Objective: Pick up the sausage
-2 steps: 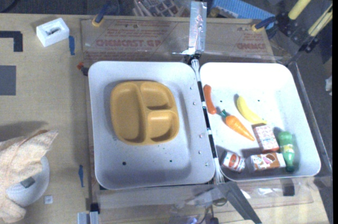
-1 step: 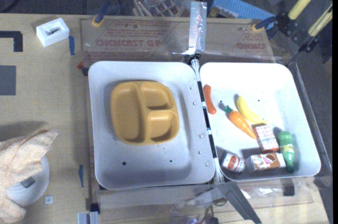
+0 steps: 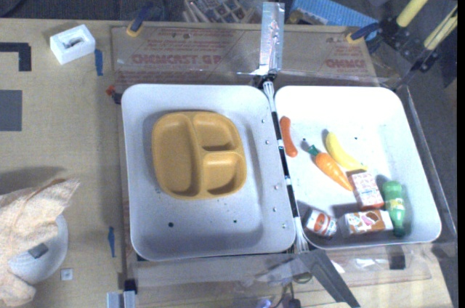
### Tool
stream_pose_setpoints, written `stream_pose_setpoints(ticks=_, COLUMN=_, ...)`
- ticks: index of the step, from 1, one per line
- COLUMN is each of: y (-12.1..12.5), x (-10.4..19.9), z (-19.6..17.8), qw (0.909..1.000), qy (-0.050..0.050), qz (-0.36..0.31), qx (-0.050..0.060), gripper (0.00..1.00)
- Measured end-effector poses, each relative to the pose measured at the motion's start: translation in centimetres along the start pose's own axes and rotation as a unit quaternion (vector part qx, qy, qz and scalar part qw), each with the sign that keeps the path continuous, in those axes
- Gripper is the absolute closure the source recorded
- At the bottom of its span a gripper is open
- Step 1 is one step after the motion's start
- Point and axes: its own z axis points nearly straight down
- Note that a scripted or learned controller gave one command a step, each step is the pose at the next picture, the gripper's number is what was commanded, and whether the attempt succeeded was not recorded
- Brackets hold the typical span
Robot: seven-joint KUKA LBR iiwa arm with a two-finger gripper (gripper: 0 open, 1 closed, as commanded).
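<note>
Crumpled cloth: a pale beige, crumpled cloth (image 3: pixel 33 223) lay on the bench at the far left, outside the bins.
Small box: a small white rectangular box (image 3: pixel 72 43) sat on the bench top beyond the left bin's far corner, well apart from it.
Left bin: the shallow white left bin (image 3: pixel 145 234) held one item.
Plate: a mustard-yellow plastic plate (image 3: pixel 197 154) with three compartments rested flat in the left bin, toward its far half.
Sausage: the small red-orange toy sausage (image 3: pixel 289 136) lay lengthwise in the right bin, just beside the wall shared with the left bin, in the far half and apart from the other toys.
Carrot: an orange toy carrot with a green top (image 3: pixel 330 165) lay slanted near the sausage, on its right.
Banana: a yellow toy banana (image 3: pixel 341 151) lay alongside the carrot, touching or nearly so.
Can: a small red-and-white tin can (image 3: pixel 320 223) lay on its side by the near wall.
Cartons: one red-and-white carton (image 3: pixel 365 189) lay just beyond another orange-and-white carton (image 3: pixel 363 221).
Bottle: a green plastic bottle (image 3: pixel 394 205) lay beside the cartons, at their right.
Right bin: the shallow white right bin (image 3: pixel 410 125) held all these toys.
Jaws: whether released or clenched could not be told.
</note>
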Motion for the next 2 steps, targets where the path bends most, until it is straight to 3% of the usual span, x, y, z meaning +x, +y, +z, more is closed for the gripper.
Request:
stream_pose_setpoints(ticks=1, y=1.14, x=1.47, z=0.02, qw=0.9802, qy=0.001, qz=-0.198, qx=-0.004, gripper=1.0)
stream_pose_setpoints(ticks=2, y=1.86, x=2.21, z=0.02, qw=0.9708, qy=0.001, qz=-0.24, qx=-0.005, gripper=1.0)
